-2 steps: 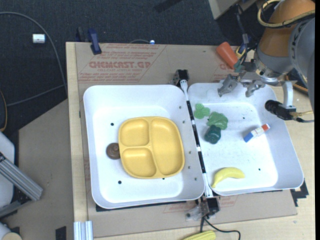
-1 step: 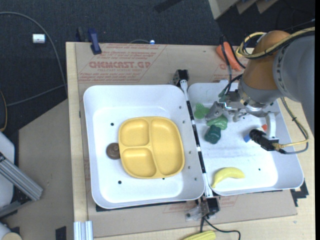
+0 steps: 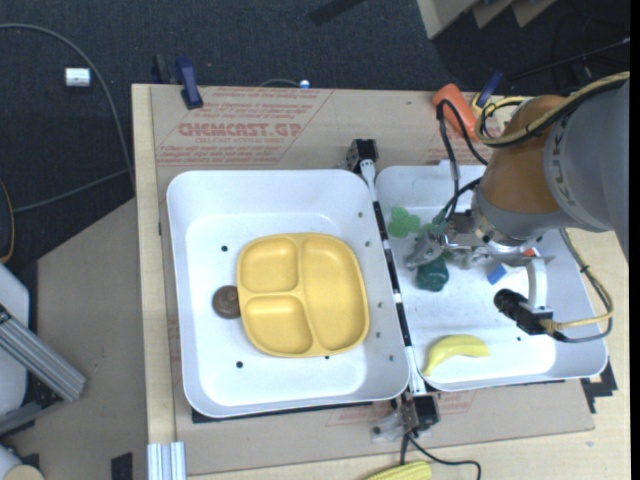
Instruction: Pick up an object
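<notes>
1. Camera view looks down at a slant on a worktop (image 3: 150, 298) covered with brown cardboard, bearing two shallow white bins side by side.
2. Nearest the lower edge, in the right bin (image 3: 560, 363), a yellow banana (image 3: 456, 351) lies on its side at the lower left corner of that bin, close to the wall between the bins.
3. Left of it, the left bin (image 3: 190, 228) holds a yellow divided plate (image 3: 300, 294) with three compartments, lying flat near the bin's middle.
4. A small brown round object (image 3: 225, 301) lies just beside the plate's left edge, partly tucked under it.
5. Higher in the frame, in the right bin's upper left part, a dark green object (image 3: 433, 274) sits on the bin floor, and a lighter green object (image 3: 404, 222) lies just above and left of it.
6. The end effector (image 3: 447, 245) is over these green things, near the dark green one; whether it is wide, narrow or gripping anything cannot be told.
7. The arm (image 3: 585, 158), grey with an orange band, enters from the upper right of the frame, with black cables hanging around it.
8. Farthest, along the worktop's top edge, a blue clamp (image 3: 187, 81) sits at the upper left corner against dark carpet.
</notes>
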You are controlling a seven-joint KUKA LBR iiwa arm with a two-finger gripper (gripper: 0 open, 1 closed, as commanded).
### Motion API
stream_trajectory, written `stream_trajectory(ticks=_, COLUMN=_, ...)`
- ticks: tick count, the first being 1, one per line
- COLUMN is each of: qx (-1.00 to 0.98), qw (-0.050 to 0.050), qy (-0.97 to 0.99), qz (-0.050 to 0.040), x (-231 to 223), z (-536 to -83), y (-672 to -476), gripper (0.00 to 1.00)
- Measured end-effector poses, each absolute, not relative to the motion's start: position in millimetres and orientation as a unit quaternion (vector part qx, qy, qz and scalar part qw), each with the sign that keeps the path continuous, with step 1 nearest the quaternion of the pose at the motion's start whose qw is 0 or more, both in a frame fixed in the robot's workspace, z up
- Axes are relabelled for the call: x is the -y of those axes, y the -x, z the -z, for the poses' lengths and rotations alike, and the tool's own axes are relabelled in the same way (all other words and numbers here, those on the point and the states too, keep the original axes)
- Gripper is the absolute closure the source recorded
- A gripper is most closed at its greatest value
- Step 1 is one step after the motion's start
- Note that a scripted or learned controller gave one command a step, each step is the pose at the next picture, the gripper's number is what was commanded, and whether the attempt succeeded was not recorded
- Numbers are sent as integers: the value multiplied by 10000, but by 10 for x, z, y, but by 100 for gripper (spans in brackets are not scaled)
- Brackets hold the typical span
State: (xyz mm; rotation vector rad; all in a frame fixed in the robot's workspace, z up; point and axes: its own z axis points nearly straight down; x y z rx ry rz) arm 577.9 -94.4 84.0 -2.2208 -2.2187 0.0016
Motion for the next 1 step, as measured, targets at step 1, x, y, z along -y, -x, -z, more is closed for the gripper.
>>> stream_trajectory(ticks=1, qx=7066, qw=3, qy=7076, qz=5, x=940, z=-944, y=-5786, gripper=100)
